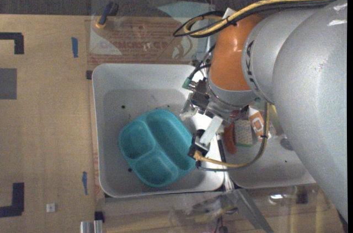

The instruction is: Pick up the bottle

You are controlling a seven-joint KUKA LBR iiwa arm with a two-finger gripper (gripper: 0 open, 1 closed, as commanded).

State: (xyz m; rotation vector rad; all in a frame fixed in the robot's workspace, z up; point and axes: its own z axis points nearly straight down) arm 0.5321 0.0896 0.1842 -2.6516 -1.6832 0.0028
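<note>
Nearest the lens, the grey arm (309, 77) covers the view's right side, its orange band (231, 61) sitting above the wrist. The bottle (257, 123) appears to be the white item with orange marking that shows partly under the wrist; the identification is not certain. It lies in the right-hand bin (276, 171), near the wall shared with the other bin. Just beside it, toward the view's left, lie a mesh-patterned item (242, 131) and a red item (229, 142), both partly hidden by the arm. The gripper (197, 116) points down over the boundary between the two bins, above the right edge of the left-hand bin (105, 116). The wrist hides it, so its opening and any contents cannot be determined. A teal divided tray (157, 146) with three compartments lies flat in the left-hand bin, its right edge close under the gripper. Blue tape marks (74, 45) are fixed to the bench (44, 116) outside the bins.
</note>
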